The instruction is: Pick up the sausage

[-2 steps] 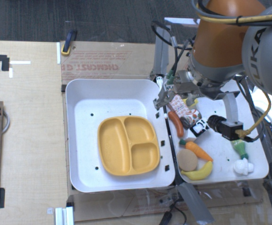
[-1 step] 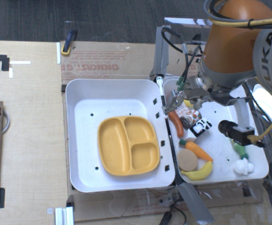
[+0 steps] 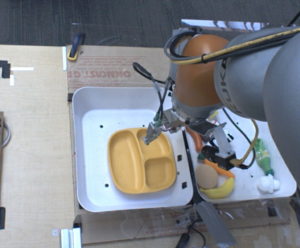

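1. Two bins sit side by side; my claw [image 3: 152, 133] hangs above the yellow tray [image 3: 139, 164], probably in transit.
2. I cannot tell its state.
3. The sausage [image 3: 194, 137] lies in the right bin [image 3: 282, 182], under the wrist.

Arm [image 3: 253, 71] reaches leftward — hand [image 3: 152, 133] hanging low.

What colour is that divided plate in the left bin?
Yellow; the plate shows clearly in the overhead camera view.

A bulky grey arm [image 3: 264, 71] wears an orange band [image 3: 201, 68], with black and yellow cables looped around it.
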Motion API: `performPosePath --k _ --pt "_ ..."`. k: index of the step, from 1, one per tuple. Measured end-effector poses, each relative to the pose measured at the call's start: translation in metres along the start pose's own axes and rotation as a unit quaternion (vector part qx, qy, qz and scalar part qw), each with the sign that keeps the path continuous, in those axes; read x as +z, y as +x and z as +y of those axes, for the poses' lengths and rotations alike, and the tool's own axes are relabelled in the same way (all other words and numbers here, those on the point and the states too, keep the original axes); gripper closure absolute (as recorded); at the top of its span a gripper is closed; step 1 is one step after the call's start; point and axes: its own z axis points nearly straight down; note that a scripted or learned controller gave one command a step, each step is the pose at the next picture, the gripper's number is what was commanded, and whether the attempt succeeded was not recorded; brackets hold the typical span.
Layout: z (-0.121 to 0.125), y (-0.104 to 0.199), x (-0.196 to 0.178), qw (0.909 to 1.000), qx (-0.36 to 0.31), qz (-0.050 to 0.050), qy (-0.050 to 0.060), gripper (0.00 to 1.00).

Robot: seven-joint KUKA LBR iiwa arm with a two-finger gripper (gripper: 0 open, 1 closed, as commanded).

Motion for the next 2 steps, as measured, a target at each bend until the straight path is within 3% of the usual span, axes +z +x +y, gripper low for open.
performPosePath --k 1,2 --pt "0.025 -0.012 0.041 0.9995 -0.032 0.000 0.000 0.00" --pt "-0.010 -0.001 -0.009 0.9926 -0.121 0.000 -0.001 0.00"
